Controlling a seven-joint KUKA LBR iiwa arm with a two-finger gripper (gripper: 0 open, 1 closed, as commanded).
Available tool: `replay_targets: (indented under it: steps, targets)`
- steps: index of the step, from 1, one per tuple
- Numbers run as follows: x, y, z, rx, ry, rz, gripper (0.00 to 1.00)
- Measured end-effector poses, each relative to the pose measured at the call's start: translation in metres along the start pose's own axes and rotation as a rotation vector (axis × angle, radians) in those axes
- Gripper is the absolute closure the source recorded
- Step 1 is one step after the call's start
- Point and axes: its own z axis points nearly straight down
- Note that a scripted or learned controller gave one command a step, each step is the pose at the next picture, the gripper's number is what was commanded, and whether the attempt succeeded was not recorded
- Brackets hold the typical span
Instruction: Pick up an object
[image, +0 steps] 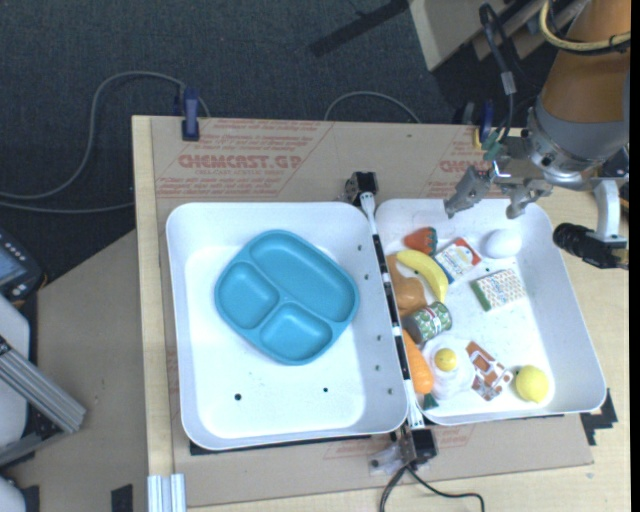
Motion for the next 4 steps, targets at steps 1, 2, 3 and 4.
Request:
replay_targets:
  steps: [1, 2, 3, 4]
  targets:
    - [-0.001, 0.036, 0.078, 0.004, 0.000, -0.002, 0.00]
    - [-0.005, 0.039, 0.183, -0.009, -0.006, -0.001, 0.00]
    - [-0.011, -0.070, 0.176, -0.017, -0.005, 0.003, 0.00]
    - [-0.012, -0.111, 0.176, -0.023, -0.007, 0.000, 0.00]
